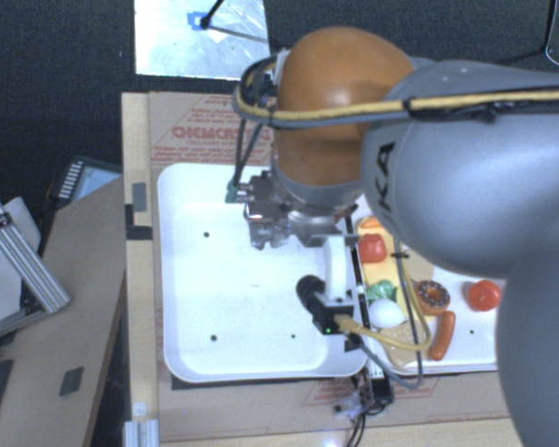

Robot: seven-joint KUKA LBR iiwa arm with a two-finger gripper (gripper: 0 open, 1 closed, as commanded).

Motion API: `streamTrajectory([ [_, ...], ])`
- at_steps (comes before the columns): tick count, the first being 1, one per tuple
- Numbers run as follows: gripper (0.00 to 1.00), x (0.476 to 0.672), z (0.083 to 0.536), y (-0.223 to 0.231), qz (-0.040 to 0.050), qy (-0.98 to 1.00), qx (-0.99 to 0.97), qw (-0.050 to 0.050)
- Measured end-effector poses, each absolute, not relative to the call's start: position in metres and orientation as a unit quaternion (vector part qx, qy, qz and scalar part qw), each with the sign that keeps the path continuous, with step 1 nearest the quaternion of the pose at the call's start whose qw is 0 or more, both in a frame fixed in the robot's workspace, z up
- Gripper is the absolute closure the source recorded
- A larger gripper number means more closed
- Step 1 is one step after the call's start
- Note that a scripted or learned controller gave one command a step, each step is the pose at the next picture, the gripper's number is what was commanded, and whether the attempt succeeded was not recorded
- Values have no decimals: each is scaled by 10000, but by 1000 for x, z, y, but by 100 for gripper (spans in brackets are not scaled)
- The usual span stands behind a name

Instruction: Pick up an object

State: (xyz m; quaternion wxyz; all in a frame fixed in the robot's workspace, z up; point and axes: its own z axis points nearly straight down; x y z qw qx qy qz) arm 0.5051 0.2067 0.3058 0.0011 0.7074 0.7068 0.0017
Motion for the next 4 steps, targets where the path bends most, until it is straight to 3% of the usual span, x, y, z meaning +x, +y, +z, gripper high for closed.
streamTrajectory([
  [1,100,646,226,224,8,7078,7064,18],
  [2,100,594,152,224,-40,7074,7068,-27],
  [3,100,514,114,201,-52,7069,7073,-32],
  [4,100,489,84,197,4,7071,7071,0],
])
